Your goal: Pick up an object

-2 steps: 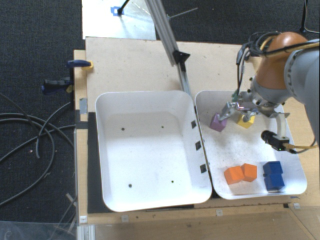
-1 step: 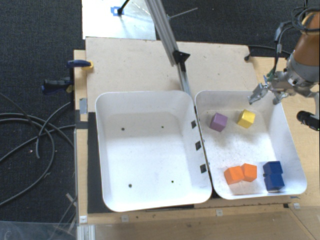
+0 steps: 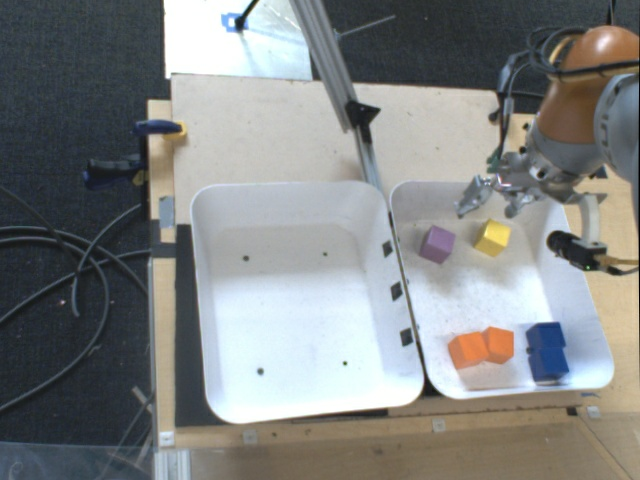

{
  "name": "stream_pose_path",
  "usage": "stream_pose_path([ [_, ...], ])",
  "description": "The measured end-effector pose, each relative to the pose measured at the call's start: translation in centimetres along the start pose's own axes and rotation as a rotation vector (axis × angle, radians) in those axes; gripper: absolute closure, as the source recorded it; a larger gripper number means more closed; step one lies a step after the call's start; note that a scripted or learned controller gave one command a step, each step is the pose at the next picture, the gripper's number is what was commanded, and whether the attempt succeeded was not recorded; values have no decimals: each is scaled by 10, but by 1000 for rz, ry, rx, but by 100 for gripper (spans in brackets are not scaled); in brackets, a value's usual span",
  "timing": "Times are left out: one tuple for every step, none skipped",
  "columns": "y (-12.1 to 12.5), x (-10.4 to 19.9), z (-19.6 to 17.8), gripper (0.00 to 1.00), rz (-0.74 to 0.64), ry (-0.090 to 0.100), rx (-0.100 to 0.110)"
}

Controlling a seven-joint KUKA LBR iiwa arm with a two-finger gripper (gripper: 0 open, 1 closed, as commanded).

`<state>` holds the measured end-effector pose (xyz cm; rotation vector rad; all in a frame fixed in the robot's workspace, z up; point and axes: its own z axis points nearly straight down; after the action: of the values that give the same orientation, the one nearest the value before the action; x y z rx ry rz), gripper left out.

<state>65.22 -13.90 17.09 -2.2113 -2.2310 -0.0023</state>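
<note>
Camera view, looking down on the desk (image 3: 260,128), a pale particle-board top w/ two shallow white plastic bins side by side. My grey arm w/ the orange band (image 3: 590,78) comes in from 3 o'clock, upper right. My jaws (image 3: 497,195) hang over the far end of the right bin (image 3: 590,318), at approx 12 o'clock of that bin. Whether they're spread or pressed together, I can't tell at this angle; nothing visible between them.

Right bin contents: small yellow cube (image 3: 491,237) just below my jaws, toward 6 o'clock of them, close but apart from them as far as I can see. Small purple cube (image 3: 436,244) sits at 9 o'clock of the yellow one, near it, not touching. At the bin's near end, two orange blocks (image 3: 481,348) lie touching each other, and a blue block (image 3: 547,351) sits just beside them at 3 o'clock, by the bin's right wall.

Left bin (image 3: 215,268) lies at 9 o'clock of the right one, rims touching. A slanted metal bar (image 3: 330,58) crosses the desk from 12 o'clock down to the bins' shared edge. Black cables (image 3: 60,268) lie on the dark floor at 9 o'clock; blue clamp (image 3: 115,171) on the desk's left edge.
</note>
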Motion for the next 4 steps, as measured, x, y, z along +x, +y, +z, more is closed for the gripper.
stream_pose_path([
  [7,-48,85,0,10,-3,4],
  [10,-46,68,100,3,-4,-5],
  [17,-13,28,100,1,-1,-6],
  [16,-15,31,0,4,-2,-3],
])
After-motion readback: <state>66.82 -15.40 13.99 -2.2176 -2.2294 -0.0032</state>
